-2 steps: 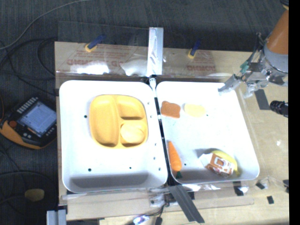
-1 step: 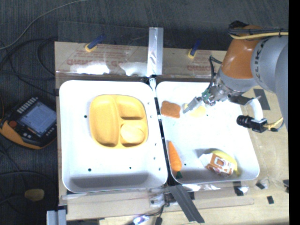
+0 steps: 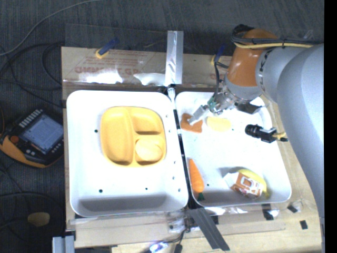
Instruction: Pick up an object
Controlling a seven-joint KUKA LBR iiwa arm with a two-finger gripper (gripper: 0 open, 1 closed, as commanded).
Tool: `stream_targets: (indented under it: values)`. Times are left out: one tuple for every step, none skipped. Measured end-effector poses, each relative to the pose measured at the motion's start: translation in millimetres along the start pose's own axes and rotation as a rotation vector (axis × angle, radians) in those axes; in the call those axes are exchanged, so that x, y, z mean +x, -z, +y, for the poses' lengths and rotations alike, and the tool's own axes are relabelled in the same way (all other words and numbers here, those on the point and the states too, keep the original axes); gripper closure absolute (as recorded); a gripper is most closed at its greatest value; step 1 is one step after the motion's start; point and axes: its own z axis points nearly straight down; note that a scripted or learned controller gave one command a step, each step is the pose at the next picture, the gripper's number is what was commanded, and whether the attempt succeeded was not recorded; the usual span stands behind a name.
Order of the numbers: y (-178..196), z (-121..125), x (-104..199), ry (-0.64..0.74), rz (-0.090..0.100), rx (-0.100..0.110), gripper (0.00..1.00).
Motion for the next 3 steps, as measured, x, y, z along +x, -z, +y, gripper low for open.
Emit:
stream_targets:
  values:
    - [10, 1, 1, 0.001, 0.002, -0.001, 1.0]
    - [10, 1, 1, 0.001, 0.002, 0.0, 0.0]
    - [-2, -59, -34, 0.028, -0.001, 0.004, 0.0]
